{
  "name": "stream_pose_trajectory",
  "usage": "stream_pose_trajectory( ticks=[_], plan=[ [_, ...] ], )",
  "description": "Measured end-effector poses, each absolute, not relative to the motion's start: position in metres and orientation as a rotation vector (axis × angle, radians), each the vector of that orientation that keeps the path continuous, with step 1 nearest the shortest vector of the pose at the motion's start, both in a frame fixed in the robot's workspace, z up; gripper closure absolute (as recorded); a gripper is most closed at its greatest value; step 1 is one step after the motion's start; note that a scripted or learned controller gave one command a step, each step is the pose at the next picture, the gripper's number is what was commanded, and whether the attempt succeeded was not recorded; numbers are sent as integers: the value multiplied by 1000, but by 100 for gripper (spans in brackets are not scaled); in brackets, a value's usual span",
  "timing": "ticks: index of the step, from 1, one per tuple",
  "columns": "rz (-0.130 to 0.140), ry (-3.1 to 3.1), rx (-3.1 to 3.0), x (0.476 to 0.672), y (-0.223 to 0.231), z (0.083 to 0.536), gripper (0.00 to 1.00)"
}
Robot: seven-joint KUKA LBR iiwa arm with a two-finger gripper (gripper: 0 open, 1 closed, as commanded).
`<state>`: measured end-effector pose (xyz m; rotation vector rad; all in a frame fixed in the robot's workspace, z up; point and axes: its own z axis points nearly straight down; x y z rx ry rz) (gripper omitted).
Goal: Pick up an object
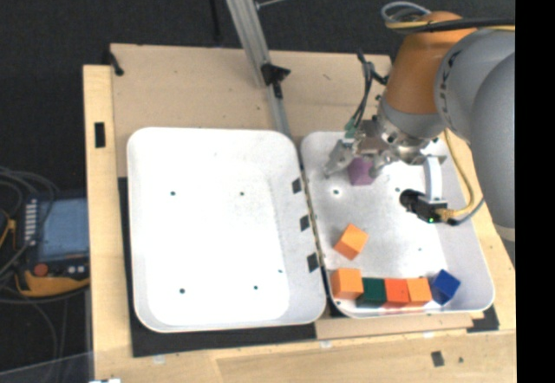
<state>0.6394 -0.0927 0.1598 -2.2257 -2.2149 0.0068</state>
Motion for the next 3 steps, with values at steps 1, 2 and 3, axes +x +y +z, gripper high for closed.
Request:
stream_pose_trajectory(
  ticks=[1,2,3],
  plan=[
    [-4,-2212,-2234,641,-93,174,100],
    [-6,-2220,-2230,650,-99,223,100],
    [-6,-2217,-2234,647,-106,270,100]
  ],
)
